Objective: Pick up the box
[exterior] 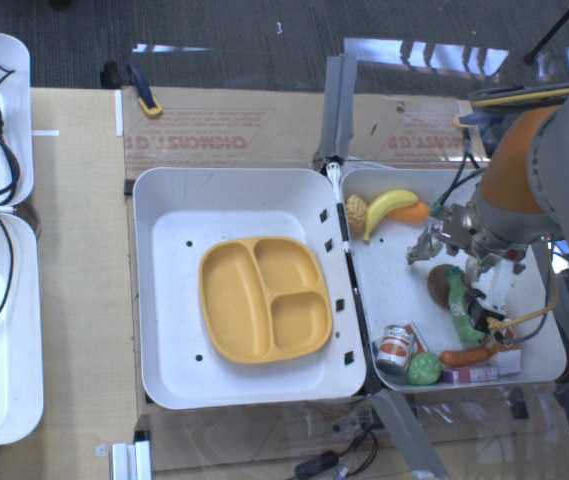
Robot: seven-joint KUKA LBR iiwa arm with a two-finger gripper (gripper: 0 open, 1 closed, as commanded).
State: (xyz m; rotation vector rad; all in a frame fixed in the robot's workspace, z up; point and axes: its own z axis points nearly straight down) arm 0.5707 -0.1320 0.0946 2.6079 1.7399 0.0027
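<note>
- A smooth yellow plastic three-compartment plate (266, 299) lies in the left shallow white bin (164, 268).
- The small flat white-and-pink cardboard box (479, 371) rests at the right white bin's (389, 278) near edge, beside a carrot.
- My metal two-finger gripper (442, 240) hovers above that bin, spread and holding nothing.

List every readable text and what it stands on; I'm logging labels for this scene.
Red print on the cardboard behind the bins: upside down and mirrored, too blurred to read surely.
Can label: too small to read.
Box: print too small to read.
</note>
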